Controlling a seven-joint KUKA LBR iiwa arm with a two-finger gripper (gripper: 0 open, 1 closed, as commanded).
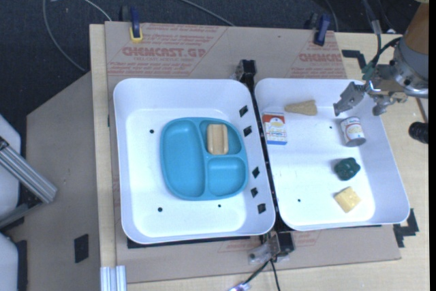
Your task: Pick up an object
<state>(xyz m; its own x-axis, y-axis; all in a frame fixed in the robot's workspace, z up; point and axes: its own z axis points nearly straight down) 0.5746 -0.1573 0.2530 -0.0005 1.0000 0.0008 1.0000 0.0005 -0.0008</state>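
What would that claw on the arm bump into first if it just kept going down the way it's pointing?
Probably the small silver can lying in the right bin. The gripper hangs just above it, pointing down. Depth is hard to judge, so it might slip past and meet the bin's white floor instead.

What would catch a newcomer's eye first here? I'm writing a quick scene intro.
The blue divided tray in the left bin, with a tan block in its upper right compartment. In the right bin, small items lie scattered, and the claw hovers near a small can.
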